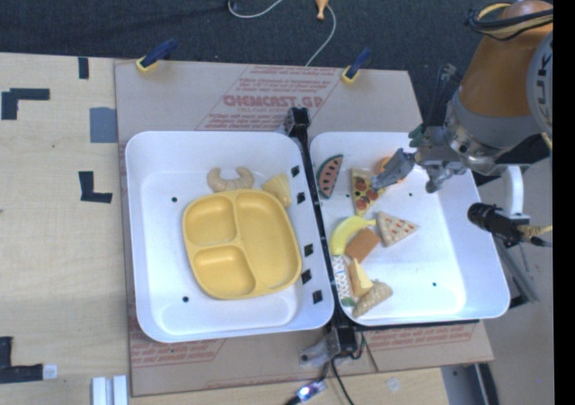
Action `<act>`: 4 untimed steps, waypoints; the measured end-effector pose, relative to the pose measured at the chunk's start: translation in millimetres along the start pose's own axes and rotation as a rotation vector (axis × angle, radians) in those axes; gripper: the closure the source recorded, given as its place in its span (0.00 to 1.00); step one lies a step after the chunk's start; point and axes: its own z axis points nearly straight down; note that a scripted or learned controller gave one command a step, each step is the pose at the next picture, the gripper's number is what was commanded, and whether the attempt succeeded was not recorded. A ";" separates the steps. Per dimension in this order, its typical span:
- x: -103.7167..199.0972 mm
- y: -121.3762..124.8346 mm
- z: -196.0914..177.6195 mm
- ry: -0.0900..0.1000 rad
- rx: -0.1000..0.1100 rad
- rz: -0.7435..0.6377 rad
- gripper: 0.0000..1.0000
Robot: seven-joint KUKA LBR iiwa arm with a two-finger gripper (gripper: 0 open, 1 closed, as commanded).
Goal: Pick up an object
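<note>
The gripper (415, 171) hung over the upper part of the right shallow white bin (467, 291), reaching in from the right on the grey arm with its orange band (505, 60). Its two fingers stood spread apart, one angled down-left toward the toy food and one further right, with nothing held between them.

The toy food lay along the left side of the right bin: a watermelon slice (330, 175) at the top, a pizza slice (361, 191) just beside the left finger, a yellow banana (350, 233), a brown block (362, 246), a tan triangular sandwich wedge (393, 229) and a waffle cone piece (372, 296) near the lower rim.

The left shallow white bin (153, 304) held a yellow three-compartment plastic tray (240, 242), with a beige pretzel-shaped piece (230, 180) and a pale yellow piece (278, 188) at its upper edge.
</note>
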 end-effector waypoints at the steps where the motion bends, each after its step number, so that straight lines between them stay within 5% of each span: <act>1: 0.1 2.2 -7.2 -0.001 -0.013 -0.003 0.00; 3: 5.6 -4.9 110.8 -0.001 -0.007 -0.002 0.00; 4: 4.0 -2.5 157.1 -0.008 -0.020 -0.002 0.00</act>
